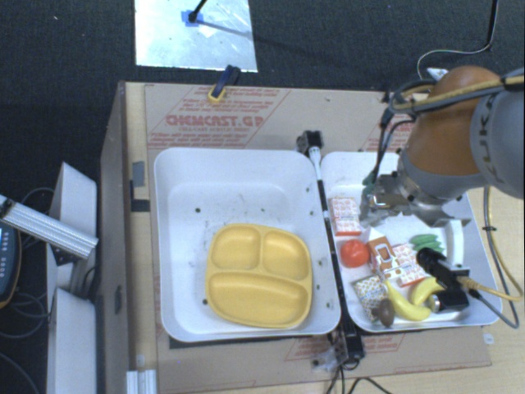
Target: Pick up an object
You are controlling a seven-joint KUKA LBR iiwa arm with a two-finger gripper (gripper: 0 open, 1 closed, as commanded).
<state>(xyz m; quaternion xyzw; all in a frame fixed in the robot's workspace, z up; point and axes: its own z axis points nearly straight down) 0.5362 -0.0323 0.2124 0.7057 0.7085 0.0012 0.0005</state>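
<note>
Floor: dark carpet point(66, 56) lay around the counter on every side that showed.
Counter: a bench topped with printed brown cardboard point(246, 113) carried both bins side by side.
Left bin: this shallow white bin point(176, 220) took up the counter's left half.
Right bin: this white bin point(353, 167) touched the left bin along their shared rim, and held every small thing that could be picked up.
Arm: the grey arm with its orange band point(447, 130) reached in from the right, over the right bin's far half.
Metal sheet: a shiny square sheet point(164, 31) lay on the carpet beyond the counter.
Yellow tray: a divided tray point(259, 273) lay flat in the left bin, toward its near side.
End effector: the end effector point(384, 202) hung low over the middle of the right bin, just beside the red-and-white packet. Whether it was spread or pressed together could not be told.
Banana: a banana point(404, 304) lay near the right bin's front wall.
Cartons: two orange-and-white cartons point(392, 258) lay together, mid-bin, between the red ball and the green thing.
Red-and-white packet: the red-and-white packet point(345, 216) lay close to the bin's left wall.
Patterned packet: a patterned packet point(369, 286) lay just left of the banana.
Red ball: a red ball point(354, 254) sat just in front of the red-and-white packet.
Green thing: a small green thing point(425, 240) lay right of the cartons.
Brown thing: a small brown thing point(383, 312) touched the banana's left end.
</note>
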